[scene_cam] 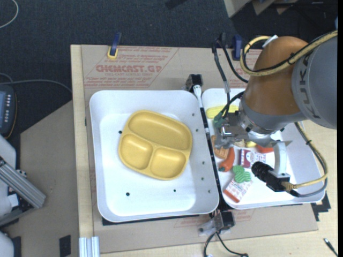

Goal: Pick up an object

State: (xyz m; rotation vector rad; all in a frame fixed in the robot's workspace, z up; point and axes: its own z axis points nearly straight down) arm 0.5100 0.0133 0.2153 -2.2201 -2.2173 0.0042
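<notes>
The arm's orange band (276,79) leans over the right bin (300,183), with the pincer (231,133) low near that bin's left wall; whether it is wide or narrow cannot be told. Just below it lie an orange carrot-like piece (228,159), a green item (242,174) and a red-and-white packet (236,189). The left bin (107,186) holds a yellow divided tray (155,144)

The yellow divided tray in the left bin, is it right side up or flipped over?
Right side up. The yellow tray lies flat in the left bin, its three hollow compartments facing up, with nothing in them.
</notes>
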